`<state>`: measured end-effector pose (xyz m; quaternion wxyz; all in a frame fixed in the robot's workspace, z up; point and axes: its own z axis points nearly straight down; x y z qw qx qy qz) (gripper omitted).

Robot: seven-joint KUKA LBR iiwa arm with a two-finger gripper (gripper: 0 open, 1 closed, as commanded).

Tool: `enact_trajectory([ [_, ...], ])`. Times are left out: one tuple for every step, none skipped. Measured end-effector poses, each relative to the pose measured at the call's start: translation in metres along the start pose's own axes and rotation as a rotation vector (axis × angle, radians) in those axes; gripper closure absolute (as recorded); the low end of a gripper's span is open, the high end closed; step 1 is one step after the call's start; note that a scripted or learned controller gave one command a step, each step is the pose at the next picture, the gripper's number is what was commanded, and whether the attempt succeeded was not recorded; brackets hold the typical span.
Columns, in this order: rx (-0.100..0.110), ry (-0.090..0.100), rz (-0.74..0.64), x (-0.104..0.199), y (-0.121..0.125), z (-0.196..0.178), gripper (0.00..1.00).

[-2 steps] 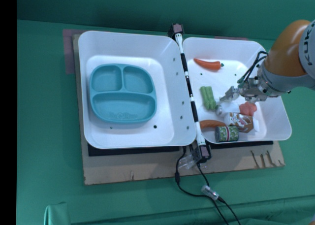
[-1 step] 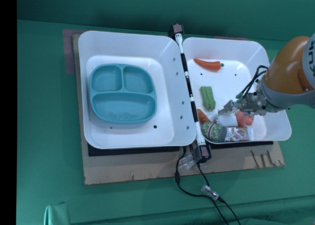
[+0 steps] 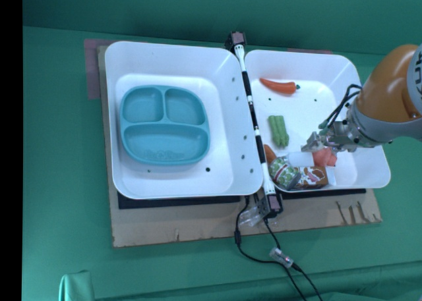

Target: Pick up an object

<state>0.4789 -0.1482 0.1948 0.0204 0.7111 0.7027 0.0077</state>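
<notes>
Teal divided plate (image 3: 164,124) in the left white bin (image 3: 132,56); beside it, the right bin (image 3: 330,69) holds an orange-red carrot (image 3: 277,85), green beans (image 3: 278,130), a red-green patterned packet (image 3: 297,176).

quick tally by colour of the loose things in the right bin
Orange: 2, the chili and a piece at the divider
Green: 1, the beans
Red: 1, a piece under the gripper
Patterned: 1, the packet
Total: 5

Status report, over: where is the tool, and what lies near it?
Tool low in right bin. Red piece just beneath it. Printed pouch alongside; green beans apart.
</notes>
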Motion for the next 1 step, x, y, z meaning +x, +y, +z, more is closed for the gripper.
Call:
enact_trajectory([
  [0.039, 0.015, -0.007, 0.0950, -0.0028, -0.1906, 1.00],
])
